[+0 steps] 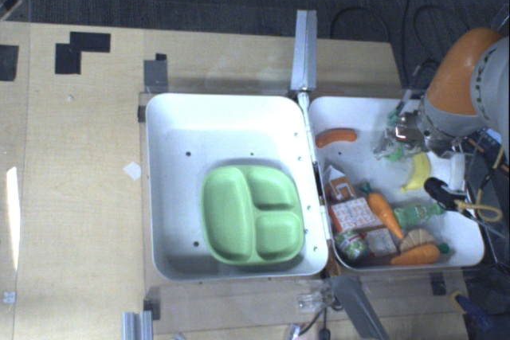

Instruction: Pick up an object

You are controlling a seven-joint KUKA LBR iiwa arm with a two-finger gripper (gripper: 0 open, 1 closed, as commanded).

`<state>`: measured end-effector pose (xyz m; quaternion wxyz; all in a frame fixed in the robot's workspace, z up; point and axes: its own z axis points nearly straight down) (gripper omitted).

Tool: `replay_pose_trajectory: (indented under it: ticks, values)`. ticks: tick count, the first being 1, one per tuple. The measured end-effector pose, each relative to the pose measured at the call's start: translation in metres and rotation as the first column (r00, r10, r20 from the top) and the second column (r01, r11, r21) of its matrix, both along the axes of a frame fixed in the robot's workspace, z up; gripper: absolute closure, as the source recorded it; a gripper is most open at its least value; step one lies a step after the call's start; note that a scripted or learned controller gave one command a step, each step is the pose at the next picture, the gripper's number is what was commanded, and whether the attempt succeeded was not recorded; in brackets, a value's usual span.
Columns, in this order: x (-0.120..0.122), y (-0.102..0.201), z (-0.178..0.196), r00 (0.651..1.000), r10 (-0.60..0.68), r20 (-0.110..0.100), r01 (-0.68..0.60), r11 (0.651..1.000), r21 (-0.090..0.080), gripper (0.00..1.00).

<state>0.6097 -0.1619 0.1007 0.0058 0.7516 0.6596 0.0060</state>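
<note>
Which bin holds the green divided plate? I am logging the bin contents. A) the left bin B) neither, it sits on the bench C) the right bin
A: the green divided plate lies on the floor of the left bin, apart from the food items.

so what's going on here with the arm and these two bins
The arm's claw sits low in the right bin, close to a banana, with toy food around it: a sausage, carrots and small packets. Nothing is visibly gripped yet. The left bin holds a green divided tray.
</note>
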Motion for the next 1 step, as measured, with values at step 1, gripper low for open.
replay_pose_trajectory:
  ticks: [1]
  values:
    - [0.0457,0.0648,0.1242,0.997,0.073,-0.009,-0.073,0.997,0.0,1.0]
